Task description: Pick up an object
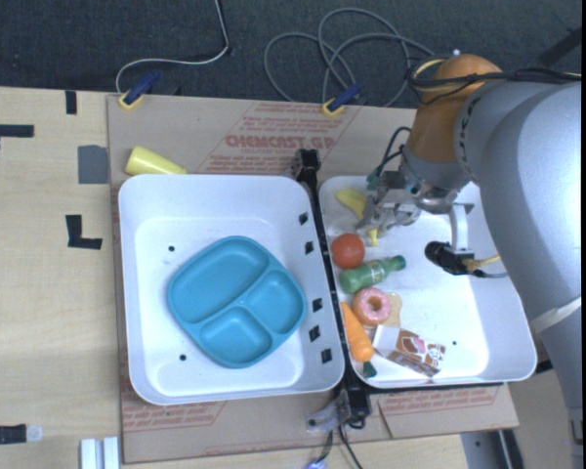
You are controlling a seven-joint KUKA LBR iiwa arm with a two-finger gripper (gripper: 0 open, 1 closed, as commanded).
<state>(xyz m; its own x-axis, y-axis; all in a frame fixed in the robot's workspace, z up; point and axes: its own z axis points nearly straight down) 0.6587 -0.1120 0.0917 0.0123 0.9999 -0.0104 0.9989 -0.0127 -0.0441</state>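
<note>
- Your arm (527,164) covered the right bin's (488,306) far right corner and ran off the frame's right edge, so that part of the bin could not be inspected.
- The pincer (383,215) sat low over the right bin's far left area; its tips were small and blurred against the white, and I could not tell how they stood.
- A yellow piece (352,201) lay just beside the pincer, partly hidden by it; its shape could not be made out.
- You had these objects along the right bin's left side: a red ball-like fruit (348,251), a green bottle (369,273) lying flat, a pink-iced doughnut (373,306), an orange carrot (356,332) and a brown-and-white packet (410,349), its print unreadable.
- The left bin (146,223) held a blue divided plate (236,301), lying flat.
- A yellow wedge (154,161) lay on the worktop (39,291) beyond the left bin.
</note>
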